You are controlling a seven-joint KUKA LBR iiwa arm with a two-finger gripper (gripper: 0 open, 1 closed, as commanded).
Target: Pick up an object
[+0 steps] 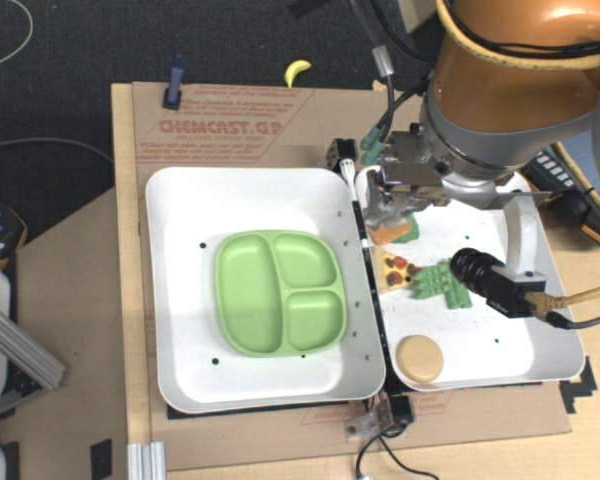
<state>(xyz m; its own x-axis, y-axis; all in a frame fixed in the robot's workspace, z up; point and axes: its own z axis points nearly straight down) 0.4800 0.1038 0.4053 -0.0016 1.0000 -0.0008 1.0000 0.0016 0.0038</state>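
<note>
Over the right bin (500, 353), at its far left corner beside the wall shared with the left bin (180, 208), the claw (388, 206) hangs low. Can't tell if it is wide or narrow; the wrist body hides the tips. Nothing visibly gripped.

Directly under it, on the bin floor: a small orange piece (385, 236), the likely target. Flat-looking, orange body, a green bit at one end, carrot-like. Partly covered by the claw, so the full outline is unclear. Long axis seems to run left-right across the view, with the green end pointing right, toward the bin's middle. It lies flat.

Just nearer the camera from it is a pizza-slice toy (394, 269), yellow with red spots, close to the left wall. Beside that, to the right, is a green leafy toy (438, 284), near but apart from the orange piece. A round tan disc (419, 358) sits at the near edge of the same bin, well apart from the rest.

The left bin holds a green divided plate (278, 291), centred, with three sections.

The desk (230, 118) is a brown printed board with a blue clip (173, 84) at its far edge. A yellow banana shape (297, 70) lies beyond the board on dark floor.
</note>
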